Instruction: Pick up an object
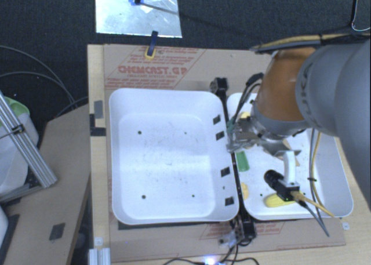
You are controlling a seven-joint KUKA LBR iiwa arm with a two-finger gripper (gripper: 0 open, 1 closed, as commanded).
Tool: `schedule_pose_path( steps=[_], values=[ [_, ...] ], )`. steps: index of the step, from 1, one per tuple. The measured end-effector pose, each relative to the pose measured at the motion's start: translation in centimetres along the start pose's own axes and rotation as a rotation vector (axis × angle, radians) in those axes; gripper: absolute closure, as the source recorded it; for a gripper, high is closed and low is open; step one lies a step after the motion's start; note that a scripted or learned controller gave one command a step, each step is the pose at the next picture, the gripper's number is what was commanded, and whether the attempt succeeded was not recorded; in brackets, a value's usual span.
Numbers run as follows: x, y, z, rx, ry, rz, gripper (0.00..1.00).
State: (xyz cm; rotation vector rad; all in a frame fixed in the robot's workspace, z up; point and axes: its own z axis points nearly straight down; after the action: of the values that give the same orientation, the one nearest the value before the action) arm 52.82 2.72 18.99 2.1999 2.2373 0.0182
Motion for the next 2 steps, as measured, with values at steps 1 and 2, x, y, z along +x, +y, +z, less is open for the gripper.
schedule_pose_path(
  steps=[1,2],
  values=[
    [7.2,-3.9,-11.0,0.0,0.001,0.003,1.0],
    [3.1,0.2,-27.3,-0.011,-0.004,0.014,1.0]
  ],
)
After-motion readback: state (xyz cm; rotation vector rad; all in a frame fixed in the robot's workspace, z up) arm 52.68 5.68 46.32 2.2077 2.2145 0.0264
